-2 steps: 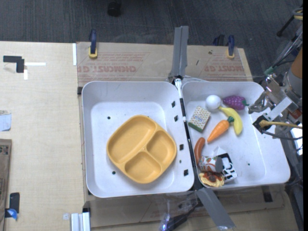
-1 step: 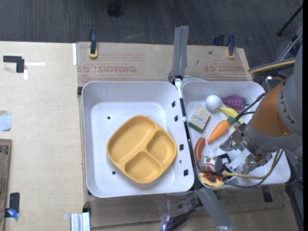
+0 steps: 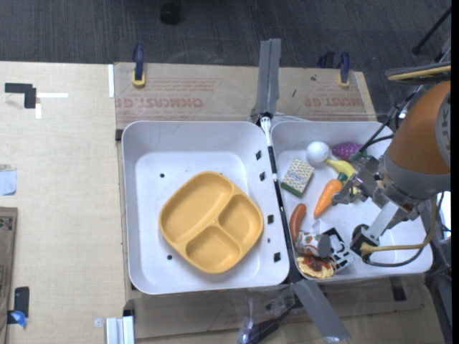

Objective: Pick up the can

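Observation:
The can point(image 3: 313, 255) lies on its side at the front of the right bin point(image 3: 401, 267), with a red, white and yellow label. A small black-and-white object point(image 3: 337, 251) touches its right side. My gripper point(image 3: 362, 192) reaches in from the right and hangs over the middle of the right bin, beside the top of a carrot point(image 3: 324, 197). It is up and to the right of the can, apart from it. A silver strut point(image 3: 380, 222) with a yellow cable runs down from the wrist toward the bin floor.
The right bin also holds a white ball point(image 3: 317, 151), purple grapes point(image 3: 349, 150), a banana point(image 3: 340, 165), a green-and-cream box point(image 3: 297, 176) and a red sausage-shaped piece point(image 3: 297, 219). A yellow divided plate point(image 3: 210, 222) lies in the left bin point(image 3: 143, 156).

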Controlling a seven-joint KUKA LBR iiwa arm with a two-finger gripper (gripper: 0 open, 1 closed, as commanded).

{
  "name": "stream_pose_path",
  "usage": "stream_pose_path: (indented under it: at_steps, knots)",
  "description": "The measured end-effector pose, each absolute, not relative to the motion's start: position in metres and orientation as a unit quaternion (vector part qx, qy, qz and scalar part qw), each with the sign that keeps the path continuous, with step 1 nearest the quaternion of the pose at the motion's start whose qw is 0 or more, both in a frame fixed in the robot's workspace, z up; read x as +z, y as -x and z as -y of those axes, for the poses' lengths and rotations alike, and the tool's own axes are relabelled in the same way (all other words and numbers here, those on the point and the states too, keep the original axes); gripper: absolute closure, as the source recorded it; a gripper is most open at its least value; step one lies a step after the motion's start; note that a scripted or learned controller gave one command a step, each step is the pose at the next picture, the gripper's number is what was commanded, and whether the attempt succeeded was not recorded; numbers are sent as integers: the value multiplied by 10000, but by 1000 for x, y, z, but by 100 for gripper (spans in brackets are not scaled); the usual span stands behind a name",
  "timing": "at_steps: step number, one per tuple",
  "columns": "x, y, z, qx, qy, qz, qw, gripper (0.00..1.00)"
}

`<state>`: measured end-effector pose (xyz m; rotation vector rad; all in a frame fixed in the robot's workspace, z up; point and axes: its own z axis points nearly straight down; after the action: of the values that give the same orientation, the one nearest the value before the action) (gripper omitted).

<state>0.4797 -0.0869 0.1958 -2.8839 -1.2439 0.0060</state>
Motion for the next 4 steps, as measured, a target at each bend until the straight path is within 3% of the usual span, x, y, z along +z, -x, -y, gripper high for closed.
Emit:
stream_pose_path:
  at_steps: [1,2,3,4]
  knots:
    - [204,-480,88,33,9182,3962,4,100]
    - [204,-480,88,33,9182,3960,5,0]
    - [414,-478,115,21,9460,3242,-7,0]
    - [436,-487,150,28,9296,3686,-2,0]
